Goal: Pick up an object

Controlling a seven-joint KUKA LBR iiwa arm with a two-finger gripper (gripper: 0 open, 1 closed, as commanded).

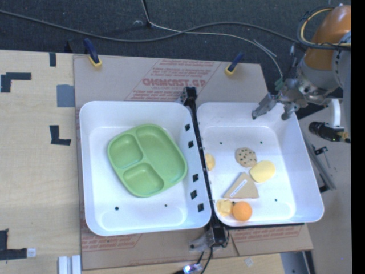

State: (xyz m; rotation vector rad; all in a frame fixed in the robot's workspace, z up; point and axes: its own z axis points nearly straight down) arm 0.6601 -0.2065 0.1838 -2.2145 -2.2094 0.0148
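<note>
I read "CHEMCAST GP" in red on the cardboard (171, 81); my gripper (274, 111) hangs released over the right bin's (285, 133) far edge, well apart from the speckled round cookie (246, 156)

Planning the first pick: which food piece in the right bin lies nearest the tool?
The cookie, round, tan with dark chips. It lies farthest up the bin, closest to the tool; the yellow piece, wedge and orange ball sit lower.
</note>
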